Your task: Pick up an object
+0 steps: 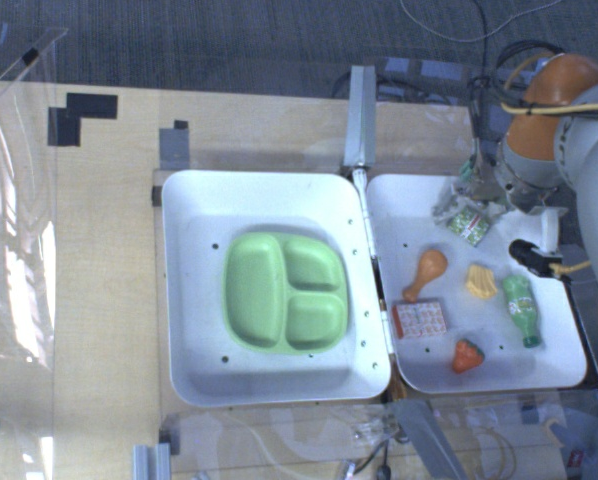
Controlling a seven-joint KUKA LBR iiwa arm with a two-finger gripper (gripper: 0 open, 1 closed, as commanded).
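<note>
So the arm (569,118) is reaching in over the far right corner of the right bin (569,368), and the gripper (476,193) is hanging right above a green-and-white packet (466,220) near that bin's far edge — too blurry up there to say how the gripper is set, and I can't tell if it's touching the packet. Everything else is sitting loose on the bin floor: an orange drumstick-looking toy (425,272) toward the middle, a yellow piece (481,282) just beside it, a green bottle (521,310) lying by the right edge, a red-patterned flat card (420,319) near the left wall, and a red-orange strawberry thing (466,356) by the near edge. The left bin (194,368) is holding a green divided tray (283,290) — three compartments, sitting about centre.
</note>
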